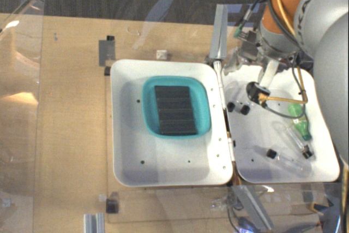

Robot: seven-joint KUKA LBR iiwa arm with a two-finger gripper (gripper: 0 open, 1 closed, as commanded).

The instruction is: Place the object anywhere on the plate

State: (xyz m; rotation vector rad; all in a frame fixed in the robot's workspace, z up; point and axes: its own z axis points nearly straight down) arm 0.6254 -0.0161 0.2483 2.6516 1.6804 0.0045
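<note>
The end effector [240, 108] hangs low over the right bin [322, 174]; its opening I cannot tell. The green object [299, 120] lies beyond it, the teal plate [203, 112] opposite. Judging so, grasping remains the next move.

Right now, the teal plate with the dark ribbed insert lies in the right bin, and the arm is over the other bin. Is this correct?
Not quite. The camera view shows the teal plate with its dark ribbed insert in the left bin, not the right one. The arm is over the other bin, the right bin.
</note>
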